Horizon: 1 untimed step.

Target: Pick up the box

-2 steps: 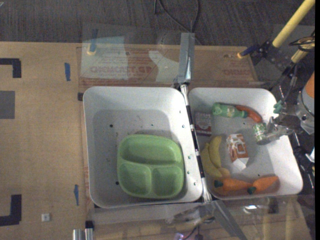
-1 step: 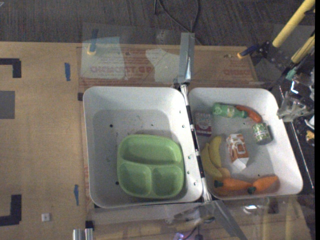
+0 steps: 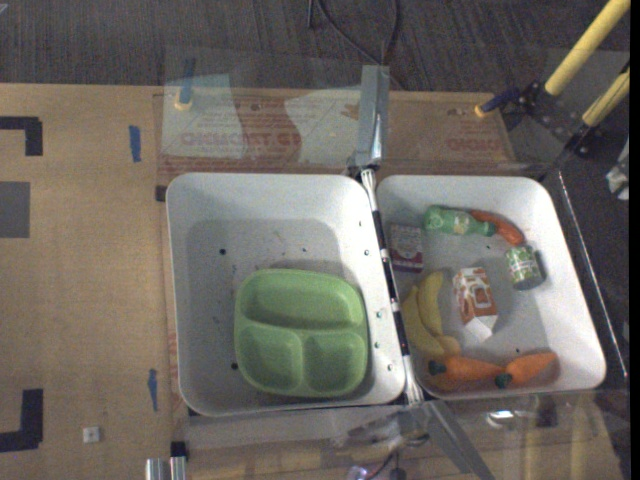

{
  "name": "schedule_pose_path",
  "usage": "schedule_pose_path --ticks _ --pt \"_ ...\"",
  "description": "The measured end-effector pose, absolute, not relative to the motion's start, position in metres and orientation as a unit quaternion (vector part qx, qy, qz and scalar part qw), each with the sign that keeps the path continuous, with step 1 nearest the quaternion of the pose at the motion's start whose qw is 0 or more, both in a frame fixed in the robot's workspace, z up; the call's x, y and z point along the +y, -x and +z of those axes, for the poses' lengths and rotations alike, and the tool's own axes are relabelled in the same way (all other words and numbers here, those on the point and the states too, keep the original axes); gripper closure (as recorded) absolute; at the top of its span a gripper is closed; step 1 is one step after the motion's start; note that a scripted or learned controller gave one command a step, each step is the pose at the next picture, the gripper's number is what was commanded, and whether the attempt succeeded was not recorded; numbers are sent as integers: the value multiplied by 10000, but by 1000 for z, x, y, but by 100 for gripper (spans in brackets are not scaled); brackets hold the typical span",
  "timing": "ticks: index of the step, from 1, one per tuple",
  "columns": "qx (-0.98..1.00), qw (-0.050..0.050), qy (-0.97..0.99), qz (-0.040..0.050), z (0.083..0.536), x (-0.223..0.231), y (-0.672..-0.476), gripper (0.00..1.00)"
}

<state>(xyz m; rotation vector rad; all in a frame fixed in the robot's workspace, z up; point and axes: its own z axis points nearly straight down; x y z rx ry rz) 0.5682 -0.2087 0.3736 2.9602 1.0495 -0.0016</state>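
right bin, near to far: two carrots at 6 o'clock; bananas at 8; box central, lying flat; can at 3; small carton at 10; green bottle at 12. left bin: green divided tray. jaw state: cannot tell.

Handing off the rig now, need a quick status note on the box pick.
Box: orange and white, lying in the right bin near its middle, between the bananas and the small can, two carrots below it. Untouched.
Left bin holds the green divided tray.
Done: nothing yet.
Left: reach in, grasp the box, lift it.
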Motion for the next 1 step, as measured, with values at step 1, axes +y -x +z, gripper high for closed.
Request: schedule_pose_path --ticks 1 --pt "3492 -12 -9371 -13 234 -174 -582 100"
